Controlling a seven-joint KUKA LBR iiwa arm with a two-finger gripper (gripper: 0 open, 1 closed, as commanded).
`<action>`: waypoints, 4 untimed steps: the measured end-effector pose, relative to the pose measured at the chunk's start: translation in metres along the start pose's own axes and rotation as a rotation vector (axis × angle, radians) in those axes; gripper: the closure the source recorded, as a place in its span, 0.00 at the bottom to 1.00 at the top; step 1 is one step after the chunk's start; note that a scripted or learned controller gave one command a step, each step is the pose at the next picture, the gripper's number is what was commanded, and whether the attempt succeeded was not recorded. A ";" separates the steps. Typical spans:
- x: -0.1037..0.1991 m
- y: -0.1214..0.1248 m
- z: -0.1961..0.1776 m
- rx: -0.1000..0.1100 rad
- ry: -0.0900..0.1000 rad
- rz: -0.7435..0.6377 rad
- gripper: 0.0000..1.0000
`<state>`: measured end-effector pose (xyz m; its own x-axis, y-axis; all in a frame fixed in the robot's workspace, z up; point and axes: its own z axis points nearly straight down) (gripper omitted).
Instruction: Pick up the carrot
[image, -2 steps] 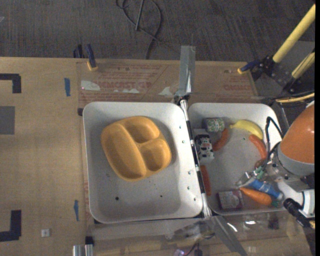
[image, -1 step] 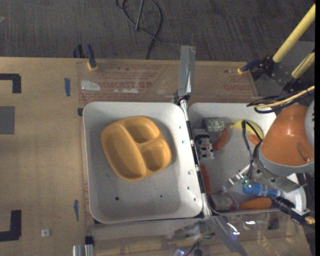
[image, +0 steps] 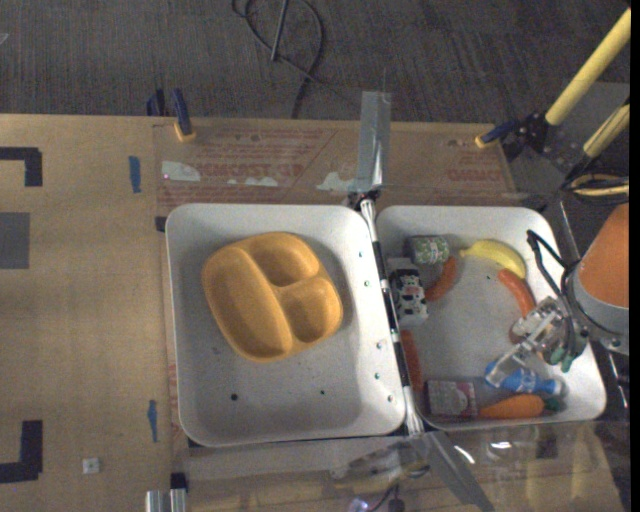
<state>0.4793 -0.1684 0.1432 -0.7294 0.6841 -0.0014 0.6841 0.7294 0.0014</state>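
Though lowered into the right-hand shallow white bin (image: 590, 395), jaws (image: 537, 338) seemingly parted and gripping nothing. Orange tapered carrot (image: 512, 407) just below them, lying beside blue plastic bottle (image: 522, 381) by the near wall. Grasp and lift yet undone.

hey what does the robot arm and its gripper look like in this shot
The arm comes in at the right edge as a rounded orange band above a grey wrist collar. Dark cables loop beside it. The gripper is a small pale metallic assembly with light-coloured fingers and a few thin coloured wires trailing off near its base.
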 end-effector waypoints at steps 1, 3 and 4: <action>-0.019 -0.013 0.056 -0.002 -0.002 -0.213 0.00; -0.019 -0.013 0.038 -0.007 -0.003 -0.208 1.00; 0.012 0.017 0.054 -0.001 -0.009 -0.588 1.00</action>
<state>0.4824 -0.1480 0.0896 -0.9864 0.1642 -0.0109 0.1642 0.9864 -0.0018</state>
